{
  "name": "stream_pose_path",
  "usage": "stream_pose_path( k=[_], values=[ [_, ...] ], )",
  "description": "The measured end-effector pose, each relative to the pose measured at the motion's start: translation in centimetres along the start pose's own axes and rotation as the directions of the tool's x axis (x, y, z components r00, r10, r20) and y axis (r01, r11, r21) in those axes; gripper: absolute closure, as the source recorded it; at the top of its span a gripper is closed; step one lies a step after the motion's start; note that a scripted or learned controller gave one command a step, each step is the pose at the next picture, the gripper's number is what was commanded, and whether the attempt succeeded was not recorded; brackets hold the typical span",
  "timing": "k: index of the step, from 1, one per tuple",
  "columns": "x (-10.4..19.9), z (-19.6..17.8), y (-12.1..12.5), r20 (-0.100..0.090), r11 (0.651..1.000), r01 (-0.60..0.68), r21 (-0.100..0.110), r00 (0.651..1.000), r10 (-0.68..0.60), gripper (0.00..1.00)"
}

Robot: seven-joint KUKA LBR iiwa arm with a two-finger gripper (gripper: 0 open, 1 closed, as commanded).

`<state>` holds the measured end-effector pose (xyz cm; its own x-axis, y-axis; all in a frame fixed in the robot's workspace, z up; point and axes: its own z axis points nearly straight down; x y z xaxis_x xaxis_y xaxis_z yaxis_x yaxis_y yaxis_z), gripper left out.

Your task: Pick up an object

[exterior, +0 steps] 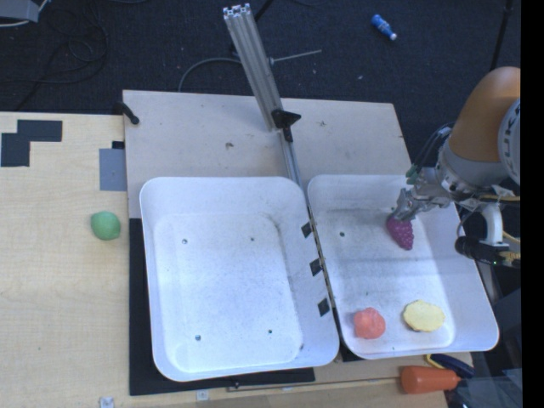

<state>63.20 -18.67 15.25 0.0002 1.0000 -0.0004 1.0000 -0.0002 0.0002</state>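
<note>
The hand (409, 210) is down in the right bin (476, 330), closed around the top of a purple lump (401, 232) that hangs from its fingers. An orange blob (369, 322) and a yellow one (423, 316) sit near the front edge.

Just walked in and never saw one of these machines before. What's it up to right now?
A grey robot arm with an orange band reaches in from the right over the right white bin. Its hand sits right at the top of a purple lumpy object; whether it has truly gripped it is unclear. An orange-red lump and a yellow lump lie near the bin's front. A green ball rests on the wooden table to the left.
</note>
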Motion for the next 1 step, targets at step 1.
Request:
stream_pose_path(
  k=[1],
  values=[
    [-0.31, -4.21, 0.04, 0.0, 1.0, -0.001, -0.003, 1.0, 0.001, 1.0]
  ],
)
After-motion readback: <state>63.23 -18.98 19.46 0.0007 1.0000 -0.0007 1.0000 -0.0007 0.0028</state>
